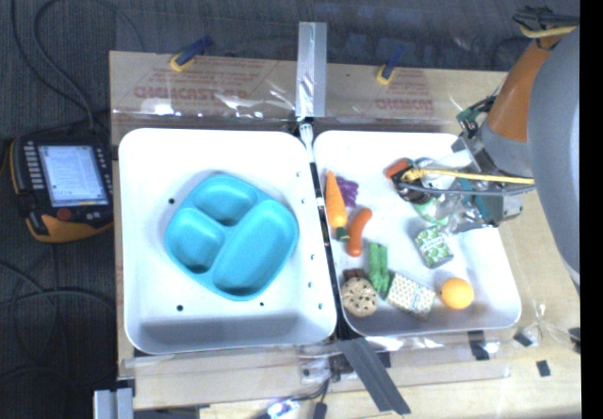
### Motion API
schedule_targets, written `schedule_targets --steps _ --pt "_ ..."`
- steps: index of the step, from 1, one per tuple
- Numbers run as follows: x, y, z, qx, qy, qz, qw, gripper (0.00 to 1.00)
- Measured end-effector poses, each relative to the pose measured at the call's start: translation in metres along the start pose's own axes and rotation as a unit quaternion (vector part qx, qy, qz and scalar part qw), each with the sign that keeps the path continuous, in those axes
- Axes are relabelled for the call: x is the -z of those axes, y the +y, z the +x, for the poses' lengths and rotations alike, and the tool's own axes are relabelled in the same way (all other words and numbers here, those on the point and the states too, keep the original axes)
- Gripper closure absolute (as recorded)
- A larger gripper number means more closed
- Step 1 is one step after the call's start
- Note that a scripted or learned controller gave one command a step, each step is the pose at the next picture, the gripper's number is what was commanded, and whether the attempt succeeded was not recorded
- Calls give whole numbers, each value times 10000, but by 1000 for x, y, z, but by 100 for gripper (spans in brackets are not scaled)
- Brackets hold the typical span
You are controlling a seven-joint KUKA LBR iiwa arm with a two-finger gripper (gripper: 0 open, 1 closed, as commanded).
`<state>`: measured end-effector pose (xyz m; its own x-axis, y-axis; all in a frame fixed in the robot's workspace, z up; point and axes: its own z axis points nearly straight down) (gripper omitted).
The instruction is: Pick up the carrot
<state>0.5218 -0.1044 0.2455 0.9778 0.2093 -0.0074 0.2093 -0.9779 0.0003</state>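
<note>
The carrot (pixel 334 203) is orange and slim, and lies along the left wall of the right bin (pixel 490 314), pointing up and down the view. The gripper (pixel 441 207) hangs over the upper right part of that bin, well to the right of the carrot and apart from it. Directly below the gripper lies a green-and-white packet (pixel 433 245).
Beside the carrot are a purple piece (pixel 348 189) and a reddish sausage (pixel 357 230). Lower in the right bin lie a green vegetable (pixel 378 267), a cookie (pixel 358 296), a patterned box (pixel 411 293) and an orange (pixel 456 293). The left bin (pixel 151 314) holds a blue divided plate (pixel 232 233).
</note>
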Motion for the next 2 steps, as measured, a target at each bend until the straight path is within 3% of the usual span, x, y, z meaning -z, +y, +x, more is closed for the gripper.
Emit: schedule_targets --steps 1,2 --pt "-65 -75 -12 645 -12 20 9979 100" --pt "41 1 -35 264 -1 -3 9997 100"
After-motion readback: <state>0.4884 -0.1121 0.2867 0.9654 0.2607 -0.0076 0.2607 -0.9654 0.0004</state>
